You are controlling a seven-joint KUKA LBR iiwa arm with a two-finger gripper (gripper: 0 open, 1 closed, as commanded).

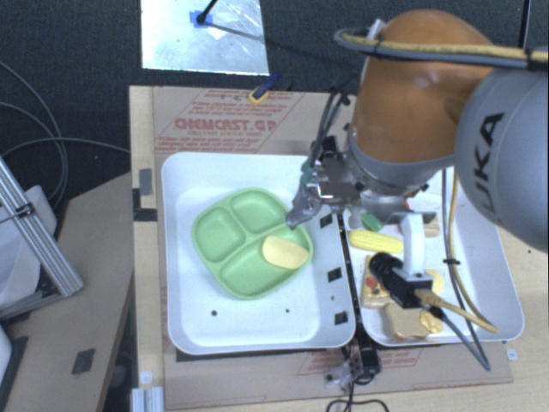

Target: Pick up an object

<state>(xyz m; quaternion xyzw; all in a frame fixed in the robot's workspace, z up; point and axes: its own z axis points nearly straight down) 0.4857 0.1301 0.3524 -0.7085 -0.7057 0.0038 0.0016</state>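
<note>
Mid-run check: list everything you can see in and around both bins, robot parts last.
Left bin: 1, white, left side of bench.
Right bin: 1, white, right side, partly under the arm.
Divided plate: 1, green, in left bin.
Oval piece: 1, pale yellow, in the plate's large compartment.
Corn-like piece: 1, yellow, in right bin.
Tan pieces: count unclear, near right bin's front.
Cardboard: 1, brown with red print, under both bins.
Arm: 1, grey with orange band, from the right.
Gripper: 1, dark, above plate's right rim.
</note>
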